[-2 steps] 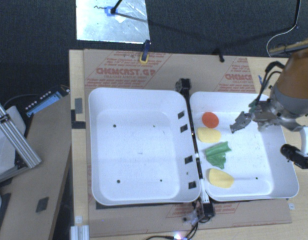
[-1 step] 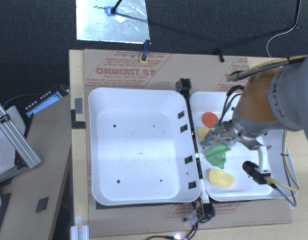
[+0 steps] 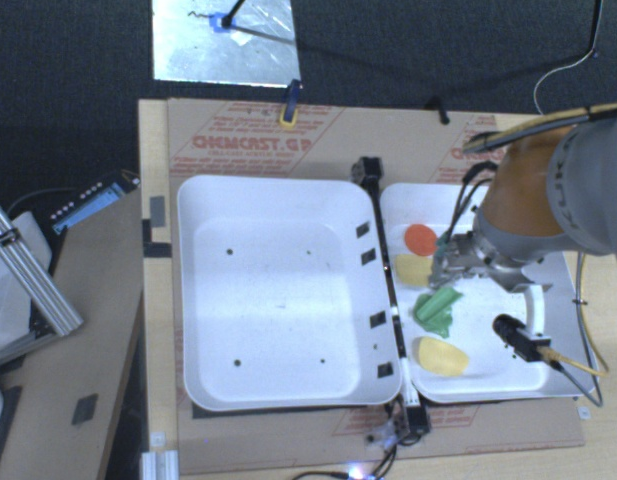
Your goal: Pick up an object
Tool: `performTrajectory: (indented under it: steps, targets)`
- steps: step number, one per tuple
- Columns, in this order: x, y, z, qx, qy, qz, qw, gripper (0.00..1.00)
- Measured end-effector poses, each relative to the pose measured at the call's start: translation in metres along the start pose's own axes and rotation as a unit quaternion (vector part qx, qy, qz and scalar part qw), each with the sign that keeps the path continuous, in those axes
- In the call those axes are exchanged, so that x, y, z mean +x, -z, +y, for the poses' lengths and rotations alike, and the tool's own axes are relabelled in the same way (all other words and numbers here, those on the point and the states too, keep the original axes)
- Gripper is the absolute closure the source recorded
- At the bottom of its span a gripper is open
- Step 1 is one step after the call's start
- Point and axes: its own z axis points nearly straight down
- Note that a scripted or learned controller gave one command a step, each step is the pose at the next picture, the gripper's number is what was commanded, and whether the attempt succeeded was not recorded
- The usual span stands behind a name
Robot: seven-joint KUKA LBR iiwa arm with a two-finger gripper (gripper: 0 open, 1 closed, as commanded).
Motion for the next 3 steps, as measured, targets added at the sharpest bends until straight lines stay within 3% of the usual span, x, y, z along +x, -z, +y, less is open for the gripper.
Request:
performTrajectory:
  steps: [1,2,3]
  targets:
    - [-0.006,0.009,-0.068,0.003,-0.003,0.0,1.0,1.0]
    - [0.099,0.076,-0.029,-0.003,0.006,0.002,1.0,1.0]
    - [0.133,0.073,0.083,-0.004,0.003,0.0,1.0,1.0]
